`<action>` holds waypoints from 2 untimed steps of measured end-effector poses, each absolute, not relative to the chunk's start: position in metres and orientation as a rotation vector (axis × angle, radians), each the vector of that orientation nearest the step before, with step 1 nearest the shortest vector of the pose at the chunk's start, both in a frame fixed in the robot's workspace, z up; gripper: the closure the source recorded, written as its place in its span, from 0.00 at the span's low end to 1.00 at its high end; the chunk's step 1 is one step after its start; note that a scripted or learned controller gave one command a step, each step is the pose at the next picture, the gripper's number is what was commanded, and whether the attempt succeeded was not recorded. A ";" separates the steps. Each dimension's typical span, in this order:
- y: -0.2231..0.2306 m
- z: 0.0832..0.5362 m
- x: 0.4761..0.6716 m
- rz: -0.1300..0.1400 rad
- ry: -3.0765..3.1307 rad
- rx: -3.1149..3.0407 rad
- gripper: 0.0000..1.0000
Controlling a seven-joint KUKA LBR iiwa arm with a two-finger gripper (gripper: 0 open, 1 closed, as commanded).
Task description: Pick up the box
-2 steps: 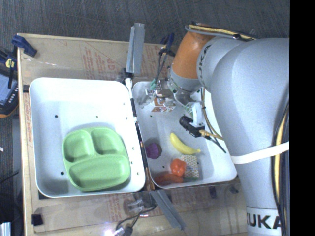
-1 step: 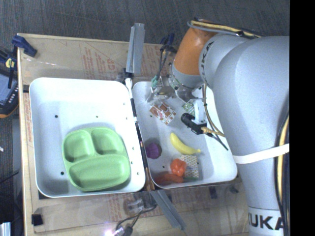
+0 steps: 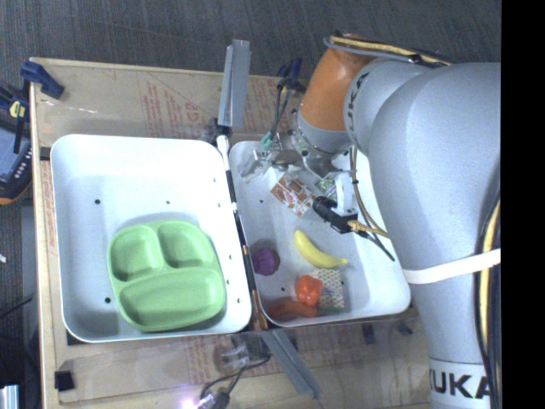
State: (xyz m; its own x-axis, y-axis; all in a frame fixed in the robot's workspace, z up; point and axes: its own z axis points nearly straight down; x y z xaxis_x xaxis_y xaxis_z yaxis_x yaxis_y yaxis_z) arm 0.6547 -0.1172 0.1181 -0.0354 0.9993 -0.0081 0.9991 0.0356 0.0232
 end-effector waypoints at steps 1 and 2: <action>-0.178 0.205 0.587 -0.001 2.264 2.179 0.00; -0.209 0.230 0.600 -0.002 2.158 2.283 0.00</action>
